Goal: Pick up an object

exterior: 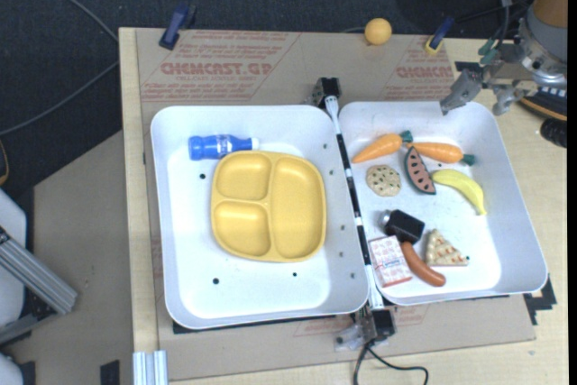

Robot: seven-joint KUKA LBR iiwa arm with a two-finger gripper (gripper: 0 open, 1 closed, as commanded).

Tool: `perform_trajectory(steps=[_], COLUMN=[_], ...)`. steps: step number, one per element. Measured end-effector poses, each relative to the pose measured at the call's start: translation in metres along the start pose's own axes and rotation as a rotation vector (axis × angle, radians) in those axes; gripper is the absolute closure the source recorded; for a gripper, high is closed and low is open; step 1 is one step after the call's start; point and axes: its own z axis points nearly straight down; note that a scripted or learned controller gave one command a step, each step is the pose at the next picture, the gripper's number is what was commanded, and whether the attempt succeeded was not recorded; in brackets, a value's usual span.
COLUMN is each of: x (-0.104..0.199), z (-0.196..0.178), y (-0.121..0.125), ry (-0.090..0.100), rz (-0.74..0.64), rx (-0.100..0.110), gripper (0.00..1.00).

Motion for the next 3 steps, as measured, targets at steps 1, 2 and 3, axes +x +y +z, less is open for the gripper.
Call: perform_trajectory(steps=[1, 2, 3], x=[0.019, 0.018, 0.015], z=[0.156, 0.144, 0.080], y=[-0.029, -0.027, -0.102], ry=[0.001, -0.001, 0.001], rz=[0.000, 0.001, 0.001], rx=[0.003, -0.002, 0.001], gripper=[0.00, 1.00, 1.00])
